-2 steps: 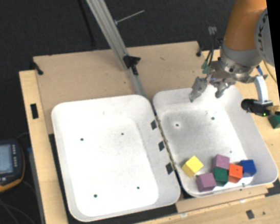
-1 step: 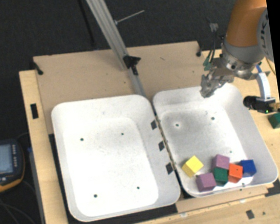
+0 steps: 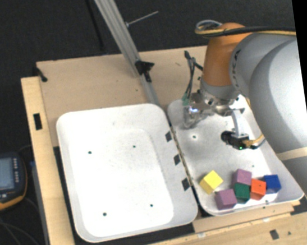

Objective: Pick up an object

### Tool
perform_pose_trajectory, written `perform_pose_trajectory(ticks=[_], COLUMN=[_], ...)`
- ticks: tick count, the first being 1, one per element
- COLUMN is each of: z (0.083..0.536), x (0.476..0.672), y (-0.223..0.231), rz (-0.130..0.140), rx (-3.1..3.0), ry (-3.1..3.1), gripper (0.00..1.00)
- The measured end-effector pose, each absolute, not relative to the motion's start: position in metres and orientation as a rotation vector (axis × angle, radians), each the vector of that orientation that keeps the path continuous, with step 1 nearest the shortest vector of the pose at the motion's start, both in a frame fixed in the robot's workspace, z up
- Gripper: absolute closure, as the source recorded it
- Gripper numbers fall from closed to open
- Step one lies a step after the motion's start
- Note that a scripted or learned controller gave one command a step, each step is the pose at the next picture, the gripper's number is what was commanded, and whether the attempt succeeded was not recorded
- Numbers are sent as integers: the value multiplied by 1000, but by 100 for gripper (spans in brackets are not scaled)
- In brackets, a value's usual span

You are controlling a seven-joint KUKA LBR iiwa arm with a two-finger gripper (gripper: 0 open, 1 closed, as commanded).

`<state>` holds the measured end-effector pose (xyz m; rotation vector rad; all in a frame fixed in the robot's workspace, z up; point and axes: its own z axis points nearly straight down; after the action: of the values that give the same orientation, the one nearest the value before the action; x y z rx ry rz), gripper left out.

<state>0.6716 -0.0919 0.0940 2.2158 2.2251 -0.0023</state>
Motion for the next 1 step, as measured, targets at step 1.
perform_pose_trajectory(ticks=[1], z=[153], x=[605], y=[-97], rz=[0], rx=[2223], ry=[2216], gripper=[100])
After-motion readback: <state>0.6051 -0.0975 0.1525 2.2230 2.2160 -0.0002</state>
